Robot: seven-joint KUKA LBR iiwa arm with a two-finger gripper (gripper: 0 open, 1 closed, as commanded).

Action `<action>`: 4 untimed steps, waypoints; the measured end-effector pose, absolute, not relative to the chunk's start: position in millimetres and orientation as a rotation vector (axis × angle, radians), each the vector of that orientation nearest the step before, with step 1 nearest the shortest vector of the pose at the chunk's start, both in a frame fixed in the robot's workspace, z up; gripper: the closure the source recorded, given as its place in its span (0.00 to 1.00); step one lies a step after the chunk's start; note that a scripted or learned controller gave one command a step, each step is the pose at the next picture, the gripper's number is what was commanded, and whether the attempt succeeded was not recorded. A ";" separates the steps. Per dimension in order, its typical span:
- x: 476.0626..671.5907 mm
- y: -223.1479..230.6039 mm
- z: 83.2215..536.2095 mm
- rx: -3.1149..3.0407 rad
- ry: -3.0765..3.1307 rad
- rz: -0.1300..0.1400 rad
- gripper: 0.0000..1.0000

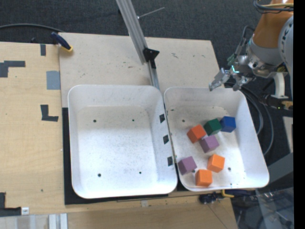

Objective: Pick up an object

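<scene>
The scene is viewed from one fixed camera mounted above the bench (109, 61), angled downward at a slant. Both white bins, the left bin (116, 140) and the right bin (248, 142), are framed whole at moderate range. The arm (271, 27) is seen entering from the right edge.

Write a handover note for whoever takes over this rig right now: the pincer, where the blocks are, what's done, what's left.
Pincer: hangs over the far rim of the right bin, nothing between its fingers; open or shut can't be told.
Blocks, all in the right bin: blue block, green block, three orange blocks, two purple blocks.
Left bin: white, speckled.
Done: nothing lifted yet.
Left: lower onto a block, grip, lift.
</scene>
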State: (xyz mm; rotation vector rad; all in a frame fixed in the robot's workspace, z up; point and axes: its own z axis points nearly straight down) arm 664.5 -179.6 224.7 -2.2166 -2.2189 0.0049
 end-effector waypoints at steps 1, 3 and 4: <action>665.4 -180.0 228.4 -2.219 -2.224 0.004 0.00; 674.8 -179.4 114.5 -2.215 -2.221 0.008 0.00; 673.9 -180.4 93.3 -2.218 -2.219 0.013 0.00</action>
